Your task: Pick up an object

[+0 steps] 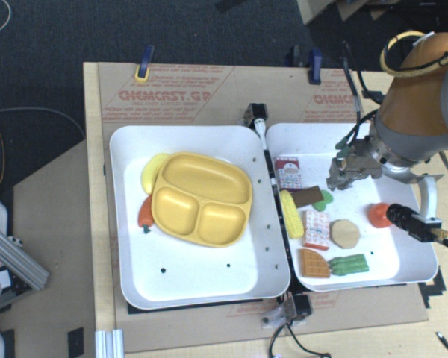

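Observation:
My gripper (342, 174) hangs over the upper middle of the right bin (412, 268), below the orange band of the arm. Just below and left of it lie a brown chocolate bar (308, 196) and a small green piece (325, 198). A red and white packet (287, 174) lies to the gripper's left. Lower in the bin lie a corn cob (290, 213), a pink wafer packet (316, 228), a round tan cookie (346, 234), a waffle (312, 262) and a green pickle (349, 265). A red tomato (378, 215) sits at the right.
The left bin (134, 259) holds a yellow divided plate (201, 198), with a yellow piece (152, 171) and a red pepper (145, 213) at its left edge. A black part of the arm (414, 224) juts over the right bin's right side. A ridge (272, 200) separates the bins.

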`<control>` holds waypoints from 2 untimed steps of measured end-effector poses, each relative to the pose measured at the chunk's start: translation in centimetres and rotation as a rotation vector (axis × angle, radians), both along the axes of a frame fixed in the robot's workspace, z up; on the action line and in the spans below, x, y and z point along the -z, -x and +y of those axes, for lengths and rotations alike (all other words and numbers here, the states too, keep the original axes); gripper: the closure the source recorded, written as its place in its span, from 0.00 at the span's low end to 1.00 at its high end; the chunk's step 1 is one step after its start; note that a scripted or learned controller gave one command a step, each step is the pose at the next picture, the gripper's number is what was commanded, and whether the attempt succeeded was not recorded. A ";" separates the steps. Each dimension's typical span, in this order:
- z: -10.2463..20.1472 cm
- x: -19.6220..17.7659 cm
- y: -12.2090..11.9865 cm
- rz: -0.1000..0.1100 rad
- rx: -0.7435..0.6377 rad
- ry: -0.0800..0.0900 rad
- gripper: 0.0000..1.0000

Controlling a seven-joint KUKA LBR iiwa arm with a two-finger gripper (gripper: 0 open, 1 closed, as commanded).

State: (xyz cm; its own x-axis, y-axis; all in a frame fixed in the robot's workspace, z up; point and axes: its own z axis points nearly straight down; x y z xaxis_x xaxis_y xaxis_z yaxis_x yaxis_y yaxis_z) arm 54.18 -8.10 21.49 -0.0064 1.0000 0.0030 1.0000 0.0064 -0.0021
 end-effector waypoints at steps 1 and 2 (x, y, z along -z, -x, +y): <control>2.7 -0.1 0.3 0.000 0.003 0.001 1.00; 3.1 -1.9 0.8 -0.006 0.005 0.003 1.00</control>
State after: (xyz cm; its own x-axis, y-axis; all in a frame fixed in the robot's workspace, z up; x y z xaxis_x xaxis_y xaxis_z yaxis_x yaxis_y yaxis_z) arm 53.42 -4.99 23.36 -0.0018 1.0000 0.0000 1.0000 0.0018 0.0035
